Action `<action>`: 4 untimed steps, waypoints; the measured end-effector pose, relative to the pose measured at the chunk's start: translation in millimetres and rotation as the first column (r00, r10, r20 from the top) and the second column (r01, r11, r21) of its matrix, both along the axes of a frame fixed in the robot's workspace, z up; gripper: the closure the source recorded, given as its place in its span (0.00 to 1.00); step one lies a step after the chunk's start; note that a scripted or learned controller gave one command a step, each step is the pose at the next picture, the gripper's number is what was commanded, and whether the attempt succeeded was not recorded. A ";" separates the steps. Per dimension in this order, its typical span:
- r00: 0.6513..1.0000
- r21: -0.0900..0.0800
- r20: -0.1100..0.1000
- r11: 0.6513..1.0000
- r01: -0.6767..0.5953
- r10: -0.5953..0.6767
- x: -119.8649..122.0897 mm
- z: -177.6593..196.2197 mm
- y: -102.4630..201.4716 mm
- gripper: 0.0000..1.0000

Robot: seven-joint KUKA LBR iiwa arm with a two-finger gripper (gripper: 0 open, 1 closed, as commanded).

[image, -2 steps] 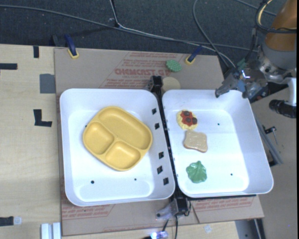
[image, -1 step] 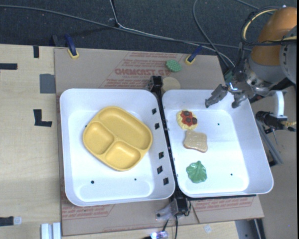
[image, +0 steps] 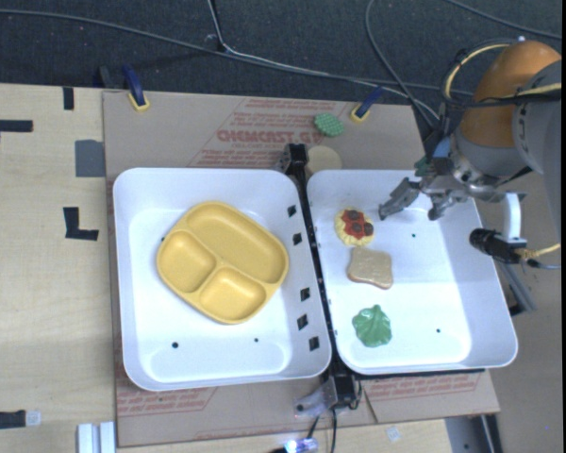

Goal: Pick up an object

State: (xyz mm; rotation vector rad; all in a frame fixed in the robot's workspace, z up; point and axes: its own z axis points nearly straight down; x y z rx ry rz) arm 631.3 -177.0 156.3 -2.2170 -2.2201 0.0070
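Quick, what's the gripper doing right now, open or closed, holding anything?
Gripper: open, holding nothing, above the right bin near its far edge, apart from the pizza toy.

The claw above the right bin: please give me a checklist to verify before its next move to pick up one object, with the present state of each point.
1. Claw is open and holds nothing: ok, the two fingers are spread with only white bin floor between them.
2. Claw is over the right bin: ok, near its upper edge.
3. Targets are reachable in that bin: ok, the pizza toy, the bread slice and the green leafy toy lie uncovered.
4. Pizza toy and bread slice are apart: cannot tell, their edges look very close.
5. Claw is directly above a target: not ok, it is to the right of the pizza toy.
6. Height of claw above floor: cannot tell.
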 end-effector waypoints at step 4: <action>1.000 0.000 0.010 1.000 -0.001 0.001 7.6 52.2 15.4 1.00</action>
